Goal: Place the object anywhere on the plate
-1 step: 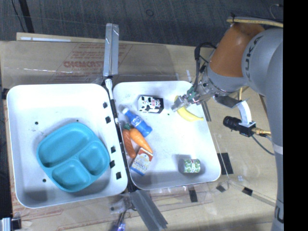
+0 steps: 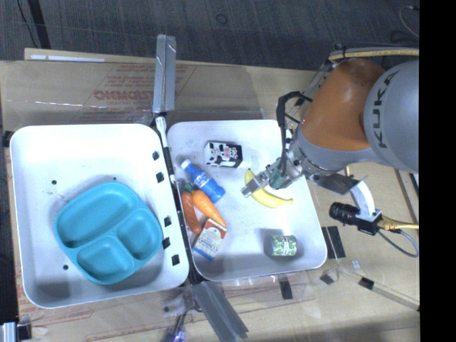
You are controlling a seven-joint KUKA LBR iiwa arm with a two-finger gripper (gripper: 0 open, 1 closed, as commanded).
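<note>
Here, a yellow banana (image 2: 271,197) lies in the right bin (image 2: 235,255), with the gripper (image 2: 265,182) low over its upper end; whether the jaws are spread or pinching it cannot be told. The blue plate (image 2: 107,231) sits in the left bin (image 2: 43,155), well apart, holding nothing, so the placing looks wholly undone.

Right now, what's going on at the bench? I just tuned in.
The arm has its gripper down in the right bin, right at the banana; I can't tell if it has a grip. The carrots, blue bottle, juice carton and can lie nearby. The blue plate sits in the left bin with nothing on it.
</note>
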